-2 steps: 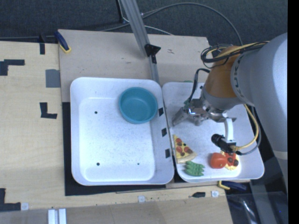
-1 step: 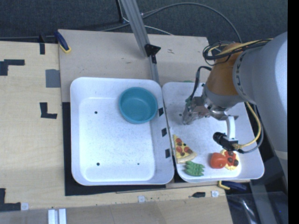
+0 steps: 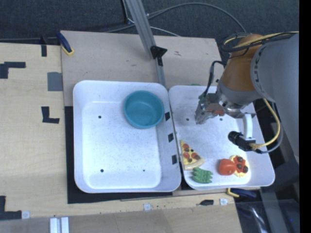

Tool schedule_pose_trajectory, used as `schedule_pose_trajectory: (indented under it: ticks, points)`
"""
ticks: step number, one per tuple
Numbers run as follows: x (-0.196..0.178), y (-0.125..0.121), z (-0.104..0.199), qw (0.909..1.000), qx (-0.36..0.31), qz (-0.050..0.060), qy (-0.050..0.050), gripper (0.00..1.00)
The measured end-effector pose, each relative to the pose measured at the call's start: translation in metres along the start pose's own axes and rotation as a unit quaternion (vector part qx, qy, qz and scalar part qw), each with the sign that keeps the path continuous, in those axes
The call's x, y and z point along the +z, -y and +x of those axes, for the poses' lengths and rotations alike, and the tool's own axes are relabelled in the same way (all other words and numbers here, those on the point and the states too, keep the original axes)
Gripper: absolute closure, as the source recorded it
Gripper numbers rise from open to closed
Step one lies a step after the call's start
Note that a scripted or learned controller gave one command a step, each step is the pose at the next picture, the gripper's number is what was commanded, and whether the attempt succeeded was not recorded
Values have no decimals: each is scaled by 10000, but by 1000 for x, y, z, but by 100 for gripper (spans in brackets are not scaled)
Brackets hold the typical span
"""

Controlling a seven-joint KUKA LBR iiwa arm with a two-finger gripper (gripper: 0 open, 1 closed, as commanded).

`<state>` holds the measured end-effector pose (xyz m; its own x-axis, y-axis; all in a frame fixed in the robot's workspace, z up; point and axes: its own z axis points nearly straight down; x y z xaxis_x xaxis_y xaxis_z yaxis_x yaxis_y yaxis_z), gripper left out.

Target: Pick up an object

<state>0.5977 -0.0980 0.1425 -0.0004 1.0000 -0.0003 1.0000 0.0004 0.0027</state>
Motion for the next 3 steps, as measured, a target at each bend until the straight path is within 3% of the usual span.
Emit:
schedule_pose_trajectory:
  ticks: [2, 3]
  points:
    - [-93, -1, -6, 10000, 1, -4, 1, 100]
    - [-81, -7, 46, 10000, -20, 20, -6, 100]
